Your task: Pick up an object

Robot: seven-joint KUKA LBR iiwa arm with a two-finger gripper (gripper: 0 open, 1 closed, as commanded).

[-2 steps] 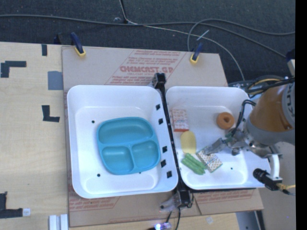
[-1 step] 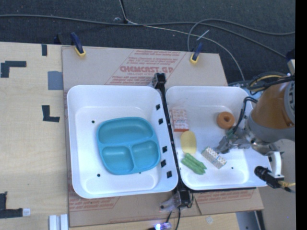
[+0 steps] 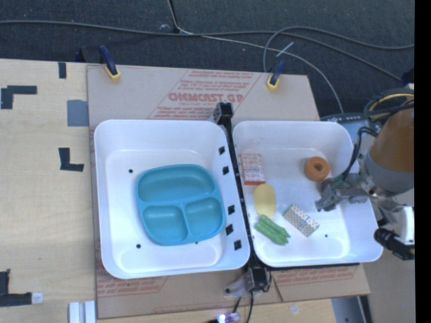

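The right bin [image 3: 296, 134] holds several small items. A brown donut [image 3: 316, 168] lies near its right side. A yellow lemon-like piece [image 3: 264, 198] sits beside the divider, with a green pea pod [image 3: 272, 230] just below it. A silver wrapped packet [image 3: 300, 219] lies at mid-bin, and a red-and-white flat packet [image 3: 252, 167] rests further back. My gripper [image 3: 331, 197] hangs at the bin's right part, just below the donut and right of the silver packet, with nothing seen between its fingers.
The left bin [image 3: 114, 153] carries a blue three-compartment plate [image 3: 180, 203]. A black divider strip [image 3: 231, 180] runs between the bins. Clamps [image 3: 108, 64] and cables lie on the cardboard behind. The arm's orange band [image 3: 394, 140] stands at the right edge.
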